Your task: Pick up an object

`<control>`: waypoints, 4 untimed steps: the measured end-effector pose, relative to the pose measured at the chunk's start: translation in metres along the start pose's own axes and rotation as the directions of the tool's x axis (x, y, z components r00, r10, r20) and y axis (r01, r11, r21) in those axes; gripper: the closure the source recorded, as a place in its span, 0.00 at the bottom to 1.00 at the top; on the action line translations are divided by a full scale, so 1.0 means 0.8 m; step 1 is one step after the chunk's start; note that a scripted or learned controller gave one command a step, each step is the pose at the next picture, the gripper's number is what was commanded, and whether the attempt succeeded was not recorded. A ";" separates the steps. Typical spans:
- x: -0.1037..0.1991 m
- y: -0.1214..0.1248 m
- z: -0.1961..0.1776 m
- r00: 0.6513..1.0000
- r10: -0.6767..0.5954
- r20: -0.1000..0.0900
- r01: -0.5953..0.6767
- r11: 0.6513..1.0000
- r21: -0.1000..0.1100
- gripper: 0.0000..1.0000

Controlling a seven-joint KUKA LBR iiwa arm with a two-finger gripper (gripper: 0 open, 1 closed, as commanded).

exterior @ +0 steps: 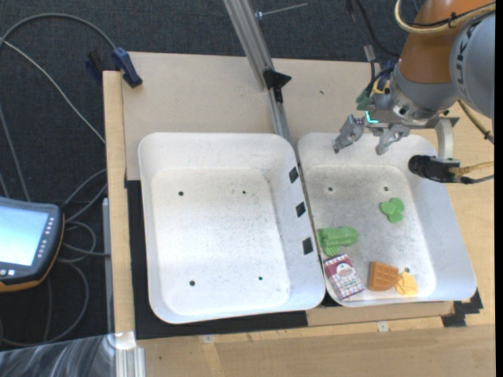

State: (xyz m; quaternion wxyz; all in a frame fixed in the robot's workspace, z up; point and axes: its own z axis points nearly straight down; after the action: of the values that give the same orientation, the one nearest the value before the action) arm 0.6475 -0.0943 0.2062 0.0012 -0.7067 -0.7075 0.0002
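The nearest thing to pick is the small green lump, lying in the right bin below the gripper, well apart from it. Further down lie a larger green piece, a red-and-white packet and an orange wedge touching a yellow bit. The gripper hangs over the bin's far edge, fingers spread, holding nothing. A good try would centre over the lump, then drop straight down.

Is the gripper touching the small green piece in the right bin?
Apart. The camera view shows the gripper over the right bin's far rim, with bare bin floor between it and the small green piece.
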 end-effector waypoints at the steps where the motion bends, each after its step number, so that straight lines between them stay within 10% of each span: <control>1: 0.002 -0.012 0.073 1.000 0.001 0.000 -0.001 1.000 0.006 0.00; 2: 0.003 -0.013 0.139 1.000 0.001 0.000 -0.001 1.000 0.006 0.00; 3: 0.003 -0.010 0.120 1.000 0.002 -0.001 -0.002 1.000 -0.002 1.00; 4: 0.008 0.004 0.047 1.000 -0.001 0.002 0.001 1.000 -0.010 1.00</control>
State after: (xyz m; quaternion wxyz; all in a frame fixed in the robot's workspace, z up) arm 0.6503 -0.0880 0.1686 -0.0031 -0.7063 -0.7079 -0.0026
